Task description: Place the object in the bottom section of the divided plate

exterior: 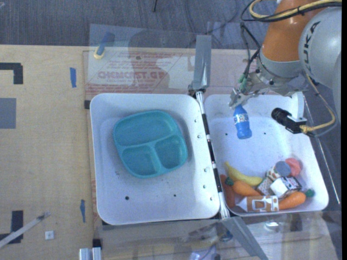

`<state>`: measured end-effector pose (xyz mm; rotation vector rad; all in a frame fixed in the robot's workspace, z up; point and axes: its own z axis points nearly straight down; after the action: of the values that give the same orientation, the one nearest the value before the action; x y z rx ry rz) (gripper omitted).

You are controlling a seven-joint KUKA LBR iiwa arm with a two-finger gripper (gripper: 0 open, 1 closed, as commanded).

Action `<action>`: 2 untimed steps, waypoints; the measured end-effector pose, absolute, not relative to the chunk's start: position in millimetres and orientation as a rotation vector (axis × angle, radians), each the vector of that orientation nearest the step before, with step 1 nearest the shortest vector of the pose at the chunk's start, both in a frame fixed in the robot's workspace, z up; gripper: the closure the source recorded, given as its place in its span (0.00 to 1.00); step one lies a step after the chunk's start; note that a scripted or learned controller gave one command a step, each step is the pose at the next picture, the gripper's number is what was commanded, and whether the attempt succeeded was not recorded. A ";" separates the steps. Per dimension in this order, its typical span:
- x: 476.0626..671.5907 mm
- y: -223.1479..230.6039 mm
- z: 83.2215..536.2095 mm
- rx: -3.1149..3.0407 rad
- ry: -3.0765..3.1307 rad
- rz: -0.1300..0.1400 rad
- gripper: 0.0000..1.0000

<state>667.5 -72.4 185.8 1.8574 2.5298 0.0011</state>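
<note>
— What is seen nearest, relative to the divided plate [150, 143]?
— Toy food [265, 188] is heaped in the right bin [320, 199], right of the plate.
— And beyond?
— A small blue bottle [242, 123] is clamped upright between the gripper [237, 103] fingers, above the right bin, well apart from the plate.

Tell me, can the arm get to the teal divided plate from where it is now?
Probably yes. The tool sits at the top of the small blue bottle in the right bin, and the divided plate lies alone in the left bin, with just the low divider between the bins.
</note>
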 end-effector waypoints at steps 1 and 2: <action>667.4 19.0 210.6 1.755 2.600 0.004 1.00; 667.0 64.0 185.7 1.556 2.729 0.001 1.00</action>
<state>667.0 64.0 185.7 1.5563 2.7287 0.0006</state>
